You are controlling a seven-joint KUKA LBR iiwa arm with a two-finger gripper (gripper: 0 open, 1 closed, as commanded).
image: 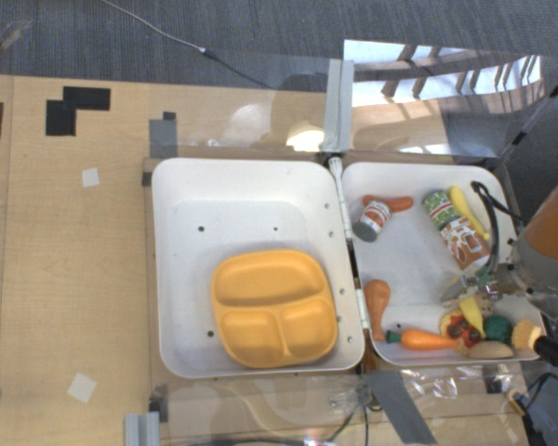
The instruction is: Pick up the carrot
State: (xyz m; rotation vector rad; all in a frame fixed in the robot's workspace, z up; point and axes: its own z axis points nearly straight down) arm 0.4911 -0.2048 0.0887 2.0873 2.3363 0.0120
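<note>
The carrot is orange with a green tip at its left end. It lies flat along the front wall of the right bin. My gripper reaches in from the right edge and hangs low over the bin's right side, above and to the right of the carrot. It is over a small pile of toy food at the front right corner. Nothing visibly hangs from it. The grey arm with its orange band rises behind it.
A tan drumstick lies just left of the carrot. A small can, a sausage, a green can, a banana and a box fill the bin's back. The left bin holds a yellow divided plate.
</note>
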